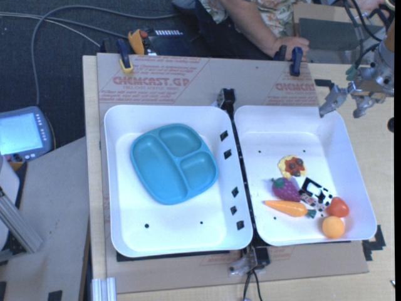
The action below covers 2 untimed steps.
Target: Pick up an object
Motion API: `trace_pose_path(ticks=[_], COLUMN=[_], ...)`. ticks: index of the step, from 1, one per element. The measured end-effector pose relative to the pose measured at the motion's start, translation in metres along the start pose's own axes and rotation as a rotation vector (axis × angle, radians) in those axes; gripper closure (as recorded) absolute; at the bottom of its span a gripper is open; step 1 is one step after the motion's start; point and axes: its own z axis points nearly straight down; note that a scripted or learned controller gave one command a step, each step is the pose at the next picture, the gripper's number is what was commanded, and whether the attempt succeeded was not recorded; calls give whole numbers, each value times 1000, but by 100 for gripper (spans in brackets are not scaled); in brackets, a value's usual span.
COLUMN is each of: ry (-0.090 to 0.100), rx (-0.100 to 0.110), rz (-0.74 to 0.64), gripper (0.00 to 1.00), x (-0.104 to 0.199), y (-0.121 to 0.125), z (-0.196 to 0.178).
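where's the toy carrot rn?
The toy carrot lies in the right bin, near its front edge, just below the purple grapes and left of the orange ball.

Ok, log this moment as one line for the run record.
gripper: open, above right bin's far right corner, holding nothing | right bin: toy carrot, grapes, orange, tomato | left bin: blue tray
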Motion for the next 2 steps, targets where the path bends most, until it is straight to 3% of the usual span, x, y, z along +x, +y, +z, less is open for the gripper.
trace_pose_path(ticks=[1,2], ry=[-3,-1], rx=[-14,-7], rz=[-3,-5], gripper=[0,0], x=[1,6], y=[2,5], z=[-9,53])
